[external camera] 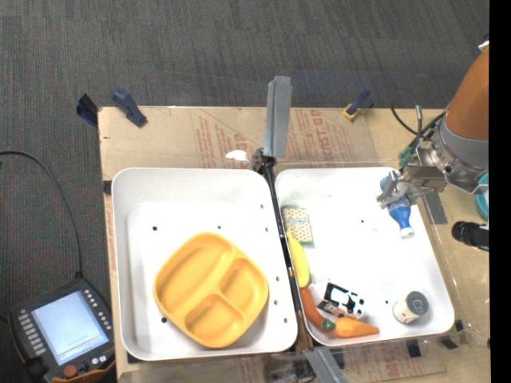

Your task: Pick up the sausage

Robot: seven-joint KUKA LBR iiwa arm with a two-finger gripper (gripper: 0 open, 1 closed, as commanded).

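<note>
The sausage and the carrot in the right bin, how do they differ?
The sausage is reddish-brown and plain; the carrot is brighter orange with a green tip. The sausage runs along the bin's left wall, pointing up and down the view; the carrot lies nearly crosswise by the front wall. Both are slim, lie flat in the right bin, and nearly meet at the front corner.

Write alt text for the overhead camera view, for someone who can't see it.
A grey robot arm's hand hovers over the upper right of the right-hand shallow white bin, far from the reddish-brown toy sausage lying by that bin's lower left edge. Near the sausage lie a yellow toy banana and an orange toy carrot; the left-hand white bin holds a yellow three-compartment plastic plate.
</note>
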